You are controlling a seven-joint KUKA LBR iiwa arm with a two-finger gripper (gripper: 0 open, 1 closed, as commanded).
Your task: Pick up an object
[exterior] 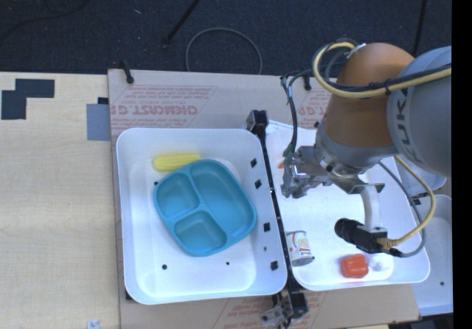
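A: Where does the gripper (pixel 293 181) stand?

B: Low over the right bin (pixel 324 276), close to the divider between the two bins. The wrist blocks the tips, so I cannot tell how it is set, and I see nothing held in it.

A: What is within reach to pick up?

B: Nearest is a small can (pixel 299 247), lying on its side just below the gripper in the view, by the same divider. Further off, below and to the right of it, sits a small orange object (pixel 355 266), near the bin's lower rim. Across the divider, to the gripper's left, a blue divided plate (pixel 204 206) lies in the left bin (pixel 140 246) with a yellow corn cob (pixel 176 161) at its upper edge.

A: How would the can handle?

B: My guess: stiff, light, smooth-walled, apt to roll. I would close across its round body at mid-length, fingers square to its axis. The divider beside it leaves little room for one finger.
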